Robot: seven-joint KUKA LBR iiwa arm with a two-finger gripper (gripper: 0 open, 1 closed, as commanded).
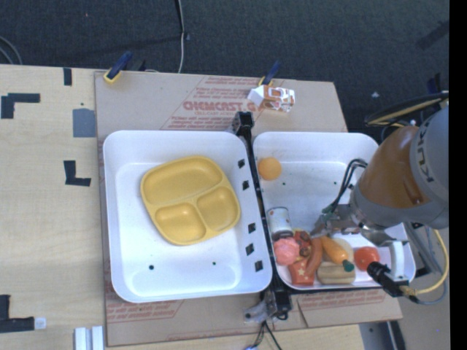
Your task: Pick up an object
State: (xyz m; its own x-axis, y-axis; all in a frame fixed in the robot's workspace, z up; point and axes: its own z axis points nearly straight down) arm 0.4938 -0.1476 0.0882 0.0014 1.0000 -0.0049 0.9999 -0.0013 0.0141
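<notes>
Two white bins sit side by side at frame centre: the left bin (120,217) holds a yellow tray (190,199) (three compartments), the right bin (314,148) an orange ball (269,168) at its upper left. Along the right bin's lower edge lies a cluster of toy food (317,257) beside a small can (279,221). The arm (398,177) enters from the right, its gripper (328,221) low over the cluster; whether it is open or closed cannot be told.

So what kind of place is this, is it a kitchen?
Probably not a kitchen, more likely a robot test lab. A grey and orange robot arm reaches over two white bins, toy food is piled in one, and a yellow divided plate lies in the other, all on a cardboard-covered bench.
</notes>
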